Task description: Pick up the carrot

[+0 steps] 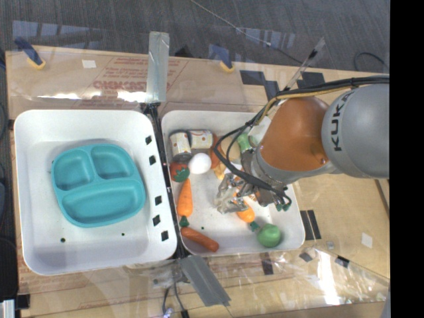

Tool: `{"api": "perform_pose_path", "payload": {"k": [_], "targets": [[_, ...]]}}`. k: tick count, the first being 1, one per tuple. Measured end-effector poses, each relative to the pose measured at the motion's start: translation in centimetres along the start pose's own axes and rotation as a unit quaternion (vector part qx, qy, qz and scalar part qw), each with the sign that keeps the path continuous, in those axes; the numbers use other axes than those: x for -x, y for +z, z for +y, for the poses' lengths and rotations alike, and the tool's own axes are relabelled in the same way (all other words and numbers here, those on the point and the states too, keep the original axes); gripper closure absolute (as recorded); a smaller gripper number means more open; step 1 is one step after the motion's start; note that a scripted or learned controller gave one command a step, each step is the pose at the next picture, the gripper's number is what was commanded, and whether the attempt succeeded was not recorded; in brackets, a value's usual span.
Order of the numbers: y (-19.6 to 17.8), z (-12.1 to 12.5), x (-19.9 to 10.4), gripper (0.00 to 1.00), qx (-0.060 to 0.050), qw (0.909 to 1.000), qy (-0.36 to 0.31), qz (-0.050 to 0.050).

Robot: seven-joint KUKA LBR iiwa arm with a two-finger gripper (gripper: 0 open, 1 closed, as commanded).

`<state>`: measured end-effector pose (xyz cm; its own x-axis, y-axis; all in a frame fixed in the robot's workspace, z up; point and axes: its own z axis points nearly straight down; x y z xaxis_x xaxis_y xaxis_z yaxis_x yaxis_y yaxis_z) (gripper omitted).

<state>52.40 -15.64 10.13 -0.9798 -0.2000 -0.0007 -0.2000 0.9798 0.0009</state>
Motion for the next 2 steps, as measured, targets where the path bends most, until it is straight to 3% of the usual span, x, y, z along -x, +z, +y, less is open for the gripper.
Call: {"api": "perform_pose_path", "payload": {"k": [1,2], "targets": [[-7.3,-0.5,3.1,1.0,-0.001,0.992,0.126,-0.002],[-14.1,6.0,2.8,1.0,-0.001,1.0,-0.005,-0.003]]}}
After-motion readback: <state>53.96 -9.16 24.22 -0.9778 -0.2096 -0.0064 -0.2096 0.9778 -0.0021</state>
